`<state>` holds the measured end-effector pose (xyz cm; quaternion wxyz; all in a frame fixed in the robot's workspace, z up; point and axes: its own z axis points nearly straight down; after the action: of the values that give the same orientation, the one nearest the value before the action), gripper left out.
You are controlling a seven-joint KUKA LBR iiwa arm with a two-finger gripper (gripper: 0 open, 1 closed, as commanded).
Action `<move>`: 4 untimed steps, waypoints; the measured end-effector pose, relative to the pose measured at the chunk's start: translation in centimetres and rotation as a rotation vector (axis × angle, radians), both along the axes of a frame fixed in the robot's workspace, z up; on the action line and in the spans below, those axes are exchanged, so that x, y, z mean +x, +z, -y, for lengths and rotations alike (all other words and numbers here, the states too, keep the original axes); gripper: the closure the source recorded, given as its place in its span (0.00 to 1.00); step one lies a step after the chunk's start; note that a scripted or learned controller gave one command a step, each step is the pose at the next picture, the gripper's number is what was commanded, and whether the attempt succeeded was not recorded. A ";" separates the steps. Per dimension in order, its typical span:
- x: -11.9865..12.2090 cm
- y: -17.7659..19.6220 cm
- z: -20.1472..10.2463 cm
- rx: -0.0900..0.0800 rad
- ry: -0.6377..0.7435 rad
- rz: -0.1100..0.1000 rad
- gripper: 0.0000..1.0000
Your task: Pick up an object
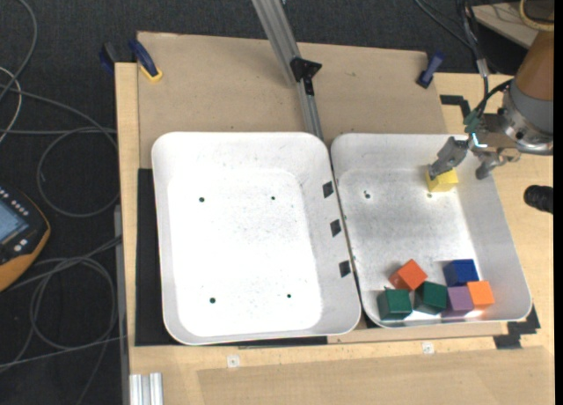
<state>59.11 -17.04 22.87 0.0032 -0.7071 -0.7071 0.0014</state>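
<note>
The camera view looks down on a wooden bench (220, 69) bearing two shallow white bins side by side. The left bin (176, 165) has a speckled floor with four dark dots. The right bin (501, 227) holds all the blocks.

The arm (537, 86) enters from the right edge, and its gripper (464, 158) hangs over the far right part of the right bin. One grey finger (447, 157) slants down to the left and meets the top of a yellow block (443, 180); a second finger (486, 165) stands well off to the right, apart from the block. So the fingers are spread wide, and the yellow block is not between them. Whether the block rests on the bin floor or is lifted slightly is hard to judge from this angle; it seems to sit on the floor, just under the left fingertip.

Along the near edge of the right bin lies a cluster of blocks close together: a red-orange block (410, 275) tilted on a corner, a dark green block (396, 304), another green block (433, 294), a blue block (460, 271), a purple block (459, 298) and an orange block (480, 292). These are well apart from the gripper.

A grey metal pole (277, 25) crosses the bench from the top toward the gap between the bins. Blue clamps (145, 60) hold the far corners.
</note>
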 end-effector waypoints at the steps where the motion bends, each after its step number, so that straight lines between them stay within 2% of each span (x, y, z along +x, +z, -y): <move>1: 0.1 0.3 0.0 -0.001 0.001 0.005 0.00; 4: 0.8 -13.1 1.2 -0.001 0.000 0.001 0.00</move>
<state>59.94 -18.27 9.72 0.0026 -0.7070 -0.7072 0.0014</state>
